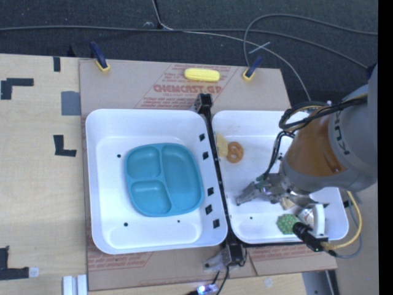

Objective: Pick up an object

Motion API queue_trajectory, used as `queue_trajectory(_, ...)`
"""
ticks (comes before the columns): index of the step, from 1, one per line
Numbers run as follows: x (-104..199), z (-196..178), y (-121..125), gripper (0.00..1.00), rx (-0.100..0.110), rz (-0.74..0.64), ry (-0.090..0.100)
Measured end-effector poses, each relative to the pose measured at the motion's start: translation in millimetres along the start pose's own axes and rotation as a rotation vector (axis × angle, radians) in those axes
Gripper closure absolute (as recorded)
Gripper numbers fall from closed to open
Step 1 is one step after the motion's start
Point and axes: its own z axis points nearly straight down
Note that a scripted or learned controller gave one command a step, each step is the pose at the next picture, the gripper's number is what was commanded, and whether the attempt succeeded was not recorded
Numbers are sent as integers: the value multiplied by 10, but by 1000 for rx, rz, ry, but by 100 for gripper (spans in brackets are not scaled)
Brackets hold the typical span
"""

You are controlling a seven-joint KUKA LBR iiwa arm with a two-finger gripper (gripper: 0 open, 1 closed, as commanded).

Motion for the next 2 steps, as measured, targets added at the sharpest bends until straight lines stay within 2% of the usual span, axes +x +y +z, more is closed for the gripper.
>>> queue_trajectory(1,1,-129,10,100,-3,-1,0)
queue_trajectory(2,52,-699,-65,100,-3,-1,2)
